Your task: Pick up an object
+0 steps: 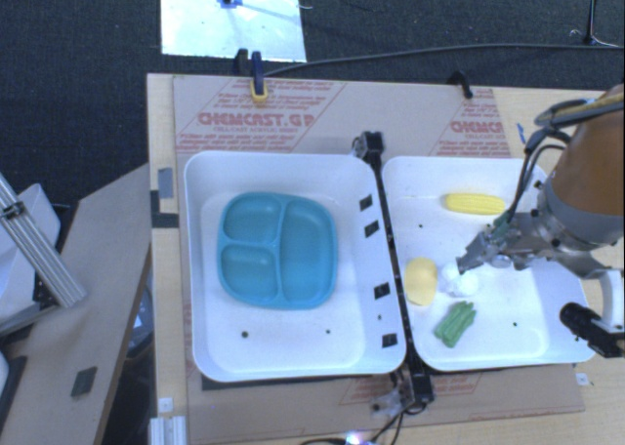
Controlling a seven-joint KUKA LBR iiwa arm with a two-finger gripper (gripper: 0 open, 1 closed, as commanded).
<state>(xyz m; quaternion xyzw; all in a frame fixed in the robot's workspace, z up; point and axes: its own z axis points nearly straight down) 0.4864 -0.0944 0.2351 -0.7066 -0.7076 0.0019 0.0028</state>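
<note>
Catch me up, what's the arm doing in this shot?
The KUKA arm reaches in from the right, its gripper low in the right bin, right at a small white object. A grasp is not evident. A yellow piece, a green toy and a corn cob lie nearby. The left bin holds a blue divided plate.

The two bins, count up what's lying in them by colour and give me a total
Blue: 1, the divided plate in the left bin
Yellow: 2, the corn cob and the pale yellow piece in the right bin
White: 1, the small white thing by the gripper
Green: 1, the green piece
Total: 5
</note>
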